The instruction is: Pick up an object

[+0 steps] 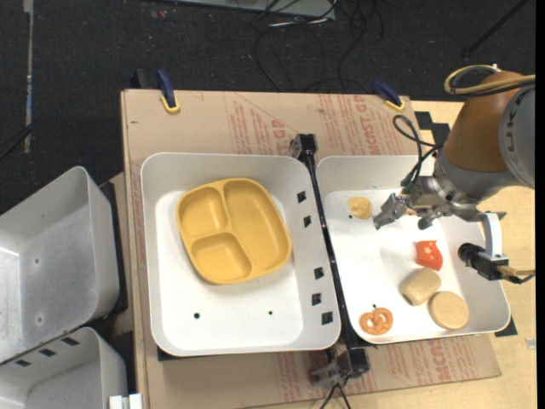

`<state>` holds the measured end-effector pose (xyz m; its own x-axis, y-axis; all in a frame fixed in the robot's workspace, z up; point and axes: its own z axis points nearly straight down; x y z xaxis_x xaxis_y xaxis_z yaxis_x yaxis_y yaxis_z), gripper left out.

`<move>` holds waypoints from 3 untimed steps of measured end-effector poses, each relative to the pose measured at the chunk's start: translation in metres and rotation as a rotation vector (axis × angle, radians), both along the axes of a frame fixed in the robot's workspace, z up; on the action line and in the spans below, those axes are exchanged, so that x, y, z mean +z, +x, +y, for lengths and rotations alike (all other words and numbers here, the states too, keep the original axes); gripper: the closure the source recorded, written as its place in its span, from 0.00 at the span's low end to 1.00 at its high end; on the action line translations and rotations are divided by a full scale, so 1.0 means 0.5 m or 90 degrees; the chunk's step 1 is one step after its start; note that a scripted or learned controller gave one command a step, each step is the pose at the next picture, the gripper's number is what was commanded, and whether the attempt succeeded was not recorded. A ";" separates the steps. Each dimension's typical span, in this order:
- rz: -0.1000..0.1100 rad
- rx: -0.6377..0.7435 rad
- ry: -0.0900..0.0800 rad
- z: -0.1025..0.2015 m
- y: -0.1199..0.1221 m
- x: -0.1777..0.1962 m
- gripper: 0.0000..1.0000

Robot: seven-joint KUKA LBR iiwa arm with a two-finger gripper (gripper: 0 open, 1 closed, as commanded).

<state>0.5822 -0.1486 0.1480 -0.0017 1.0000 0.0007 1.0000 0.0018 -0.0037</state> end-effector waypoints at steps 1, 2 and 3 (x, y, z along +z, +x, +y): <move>0.001 -0.002 0.000 0.001 -0.002 -0.107 0.00; -0.003 -0.001 -0.001 0.001 0.002 -0.080 1.00; -0.006 -0.002 -0.002 -0.009 0.007 0.008 1.00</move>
